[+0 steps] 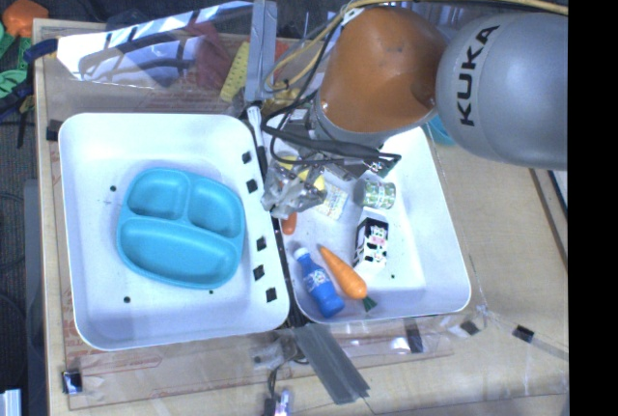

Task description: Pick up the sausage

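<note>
Camera view: my gripper (286, 195) is low at the left edge of the right bin (439, 231), by the divider. Cannot tell how it stands or whether it has anything. Sausage (289, 224), a small orange-brown piece, seems to sit just below the gripper, half hidden. Bottle (317, 281) and carrot (344, 273) are further below, cow toy (373, 243) to the right. Best approach: centre over the sausage, stay off the bin wall, close low.

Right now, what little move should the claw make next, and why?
Probably nudge slightly toward the bench's front, then lower. The claw hangs at the left side of the right bin, and a small reddish piece, maybe the sausage, shows just in front of it, near the blue bottle.
</note>
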You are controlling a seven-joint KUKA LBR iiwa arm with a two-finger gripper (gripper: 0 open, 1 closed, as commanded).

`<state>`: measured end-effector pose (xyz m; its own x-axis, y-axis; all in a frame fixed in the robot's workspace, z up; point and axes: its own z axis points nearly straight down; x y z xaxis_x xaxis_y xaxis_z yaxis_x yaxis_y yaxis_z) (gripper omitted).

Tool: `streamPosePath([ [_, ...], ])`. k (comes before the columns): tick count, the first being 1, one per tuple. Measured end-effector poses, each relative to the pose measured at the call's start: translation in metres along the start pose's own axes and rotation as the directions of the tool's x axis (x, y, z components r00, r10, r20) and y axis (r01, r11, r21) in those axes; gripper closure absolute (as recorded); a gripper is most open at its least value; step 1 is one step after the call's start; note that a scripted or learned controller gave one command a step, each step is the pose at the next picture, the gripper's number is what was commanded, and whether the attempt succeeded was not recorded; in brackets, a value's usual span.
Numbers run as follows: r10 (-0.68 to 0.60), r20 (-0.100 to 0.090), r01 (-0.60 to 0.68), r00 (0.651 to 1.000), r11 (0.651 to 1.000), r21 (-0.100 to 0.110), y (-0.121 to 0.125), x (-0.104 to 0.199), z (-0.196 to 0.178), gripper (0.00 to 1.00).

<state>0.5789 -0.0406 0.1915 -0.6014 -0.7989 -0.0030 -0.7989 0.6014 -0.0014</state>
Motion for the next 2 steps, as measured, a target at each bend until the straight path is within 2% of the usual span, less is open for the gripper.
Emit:
streamPosePath([
  [1,-0.092,0.001,0.092,0.996,0.996,0.001,-0.057,0.030,-0.040,1.00],
  [2,-0.398,0.002,0.398,0.917,0.917,0.000,-0.075,0.037,-0.016,1.00],
])
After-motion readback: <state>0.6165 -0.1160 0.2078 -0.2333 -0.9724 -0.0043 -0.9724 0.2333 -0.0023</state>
